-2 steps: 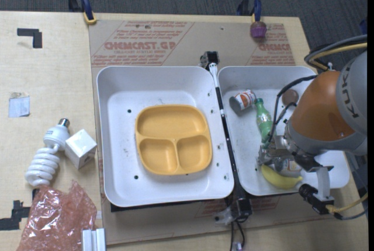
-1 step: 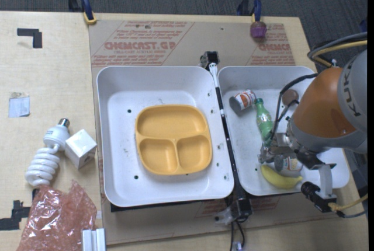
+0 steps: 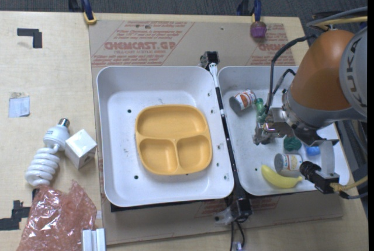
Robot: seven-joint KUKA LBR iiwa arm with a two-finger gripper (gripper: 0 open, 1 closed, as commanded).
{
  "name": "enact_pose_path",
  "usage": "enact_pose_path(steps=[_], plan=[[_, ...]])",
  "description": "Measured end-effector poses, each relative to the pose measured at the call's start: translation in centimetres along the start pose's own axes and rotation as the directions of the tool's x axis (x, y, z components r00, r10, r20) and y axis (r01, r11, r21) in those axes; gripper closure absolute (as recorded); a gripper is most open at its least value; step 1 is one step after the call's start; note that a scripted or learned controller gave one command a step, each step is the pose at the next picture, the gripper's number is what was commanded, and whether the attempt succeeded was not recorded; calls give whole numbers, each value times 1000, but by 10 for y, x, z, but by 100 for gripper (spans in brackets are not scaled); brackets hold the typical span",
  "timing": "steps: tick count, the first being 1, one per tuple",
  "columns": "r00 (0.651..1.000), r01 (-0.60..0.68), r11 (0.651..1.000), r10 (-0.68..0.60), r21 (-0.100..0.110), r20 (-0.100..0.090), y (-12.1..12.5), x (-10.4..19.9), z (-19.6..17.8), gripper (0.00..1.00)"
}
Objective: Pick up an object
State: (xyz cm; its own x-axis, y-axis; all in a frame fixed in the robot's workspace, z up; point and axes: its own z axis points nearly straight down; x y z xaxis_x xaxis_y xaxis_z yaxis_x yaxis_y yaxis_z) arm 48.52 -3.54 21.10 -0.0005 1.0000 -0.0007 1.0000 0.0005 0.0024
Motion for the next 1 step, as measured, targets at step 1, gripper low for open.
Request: enact_pose_path(steps=[1], plan=[[1000,0,1000,0,0,0,0,0,0,0]])
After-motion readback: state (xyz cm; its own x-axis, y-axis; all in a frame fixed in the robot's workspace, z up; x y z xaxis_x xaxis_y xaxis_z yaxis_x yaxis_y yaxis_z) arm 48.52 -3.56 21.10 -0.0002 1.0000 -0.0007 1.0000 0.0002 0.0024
